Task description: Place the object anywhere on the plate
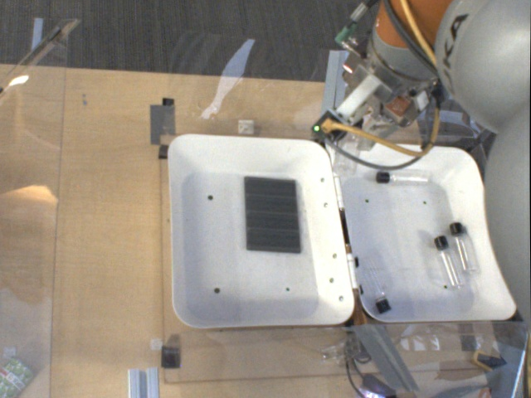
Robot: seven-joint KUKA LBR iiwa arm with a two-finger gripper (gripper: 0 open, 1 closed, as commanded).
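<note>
the grey arm with its orange band reaches in from the upper right, and its gripper (pixel 377 114) hangs above the far edge of the right bin (pixel 491 301), close to the seam where the 2 bins meet; its working end is a blur of cables and brackets from this angle. the left bin (pixel 187 293) holds a dark ribbed rectangular plate (pixel 272 214), lying flat near the middle of the bin floor. in the right bin lie clear tubes with black caps: 1 vial (pixel 400 176) rests on its side near the far wall, just below the gripper, with its cap toward the left; 2 more vials (pixel 455 255) lie side by side near the right wall, caps pointing away from the camera; another small black-capped vial (pixel 381 305) sits near the front left corner of that bin. all of these are in the right bin, well apart from the plate. both bins sit on a pale wooden bench (pixel 83 222).
</note>
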